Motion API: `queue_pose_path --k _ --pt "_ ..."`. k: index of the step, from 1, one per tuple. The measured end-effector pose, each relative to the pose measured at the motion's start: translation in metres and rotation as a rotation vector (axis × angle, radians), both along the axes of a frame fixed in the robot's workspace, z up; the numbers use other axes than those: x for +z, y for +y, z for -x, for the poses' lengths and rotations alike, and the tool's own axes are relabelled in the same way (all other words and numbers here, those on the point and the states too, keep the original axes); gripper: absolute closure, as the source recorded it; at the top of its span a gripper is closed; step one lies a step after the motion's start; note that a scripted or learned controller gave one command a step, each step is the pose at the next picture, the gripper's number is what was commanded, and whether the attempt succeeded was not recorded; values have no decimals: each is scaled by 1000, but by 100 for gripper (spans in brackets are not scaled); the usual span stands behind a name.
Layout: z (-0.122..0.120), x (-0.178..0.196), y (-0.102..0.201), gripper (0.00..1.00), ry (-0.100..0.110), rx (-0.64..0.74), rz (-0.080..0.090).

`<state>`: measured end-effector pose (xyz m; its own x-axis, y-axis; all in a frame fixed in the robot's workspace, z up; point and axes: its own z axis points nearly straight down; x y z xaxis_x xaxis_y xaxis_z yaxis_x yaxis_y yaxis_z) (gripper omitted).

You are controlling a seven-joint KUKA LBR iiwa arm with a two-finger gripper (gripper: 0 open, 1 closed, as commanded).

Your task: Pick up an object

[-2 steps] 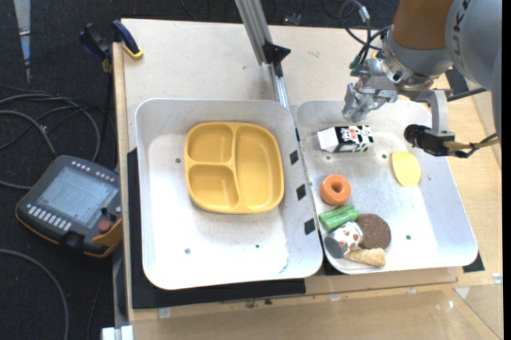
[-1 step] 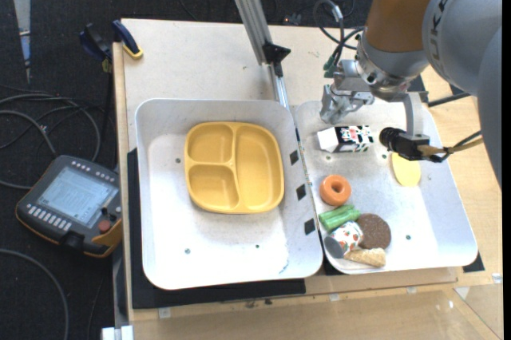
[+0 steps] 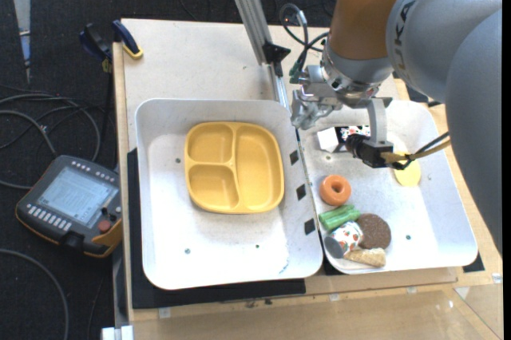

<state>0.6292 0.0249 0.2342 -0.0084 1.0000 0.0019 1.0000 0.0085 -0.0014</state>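
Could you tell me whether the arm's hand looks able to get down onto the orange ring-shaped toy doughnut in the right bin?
Probably yes. The orange ring-shaped toy doughnut lies alone on bare bin floor, apart from the green piece below it, and the hand hangs nearby with nothing between.

No brand, label or number can be read with certainty. The grey robot arm (image 3: 447, 19) carries dark lettering at one o'clock, cut off and illegible. The grey handheld pendant's (image 3: 72, 205) screen at nine o'clock is blurred.
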Motion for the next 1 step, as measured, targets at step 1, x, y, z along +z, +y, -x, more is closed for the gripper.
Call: queue_pose_path --k 1 --pt "22 9 47 100 0 0 0"
